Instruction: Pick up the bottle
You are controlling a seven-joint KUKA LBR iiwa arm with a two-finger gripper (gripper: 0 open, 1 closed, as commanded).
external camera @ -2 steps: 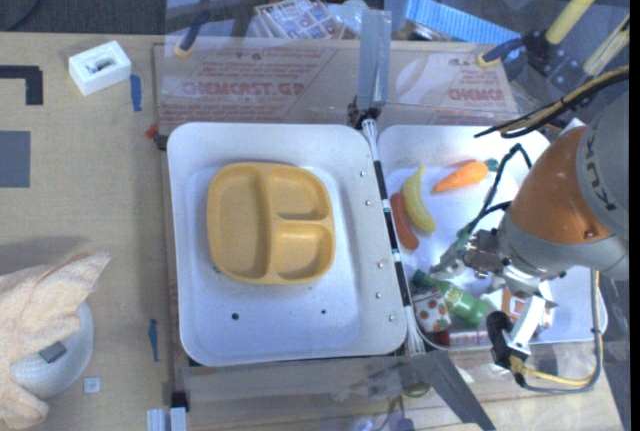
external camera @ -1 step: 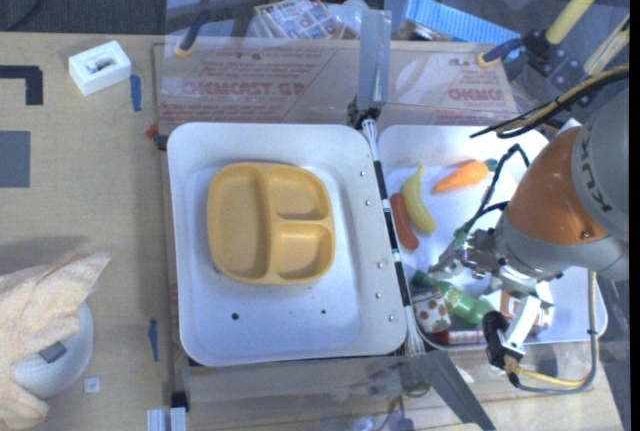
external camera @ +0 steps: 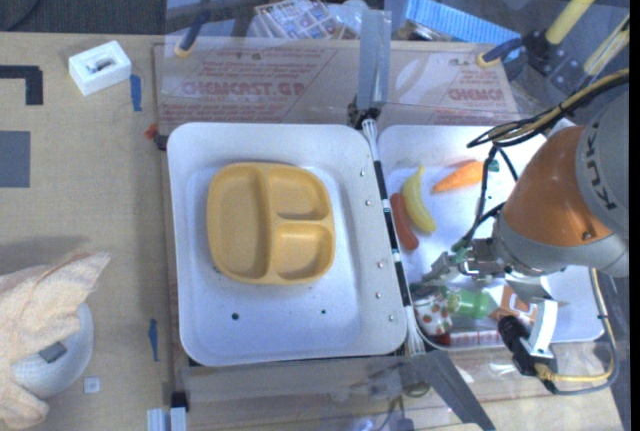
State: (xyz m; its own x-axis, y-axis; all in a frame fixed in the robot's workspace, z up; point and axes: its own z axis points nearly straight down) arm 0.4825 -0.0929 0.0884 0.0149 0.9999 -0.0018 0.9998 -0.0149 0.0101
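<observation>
A green bottle [external camera: 474, 304] lies on its side near the front of the right bin [external camera: 585, 319], with a red-and-white part at its left end [external camera: 435, 320]. My gripper [external camera: 455, 271] hangs just above and slightly behind the bottle's left half, at the end of the orange-banded arm [external camera: 555, 204] that reaches in from the right. The gripper's body hides part of the bottle's upper side. Nothing shows as lifted off the bin floor.
In the right bin a yellow banana [external camera: 420, 201], an orange carrot [external camera: 458, 177] and a red sausage-like piece [external camera: 403, 221] lie behind the gripper. The left bin [external camera: 200, 319] holds a yellow divided plate [external camera: 270, 222]. A cable [external camera: 575, 381] loops at the front right.
</observation>
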